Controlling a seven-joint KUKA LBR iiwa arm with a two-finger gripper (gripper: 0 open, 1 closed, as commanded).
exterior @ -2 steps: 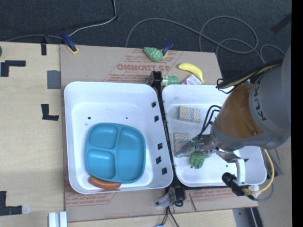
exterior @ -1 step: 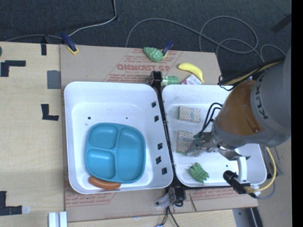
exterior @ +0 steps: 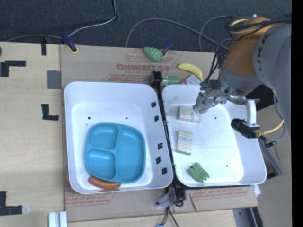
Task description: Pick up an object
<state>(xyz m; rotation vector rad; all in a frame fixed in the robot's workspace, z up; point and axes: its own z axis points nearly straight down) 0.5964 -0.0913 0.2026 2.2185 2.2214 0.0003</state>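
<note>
You can't tell how the pincer's (exterior: 200, 105) tips stand; they blur against the speckled packet (exterior: 189, 114) just beneath. Behind the pincer, the arm (exterior: 265, 46) runs off the frame.

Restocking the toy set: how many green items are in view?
2. One green toy lies in the right bin near its front; another green toy sits on the cardboard behind the bins.

Dark grey carpet (exterior: 71, 4) fills top of view w/ thin cables across it. Pale wood bench (exterior: 23, 141) at left, cardboard sheet (exterior: 109, 65) on top.
</note>
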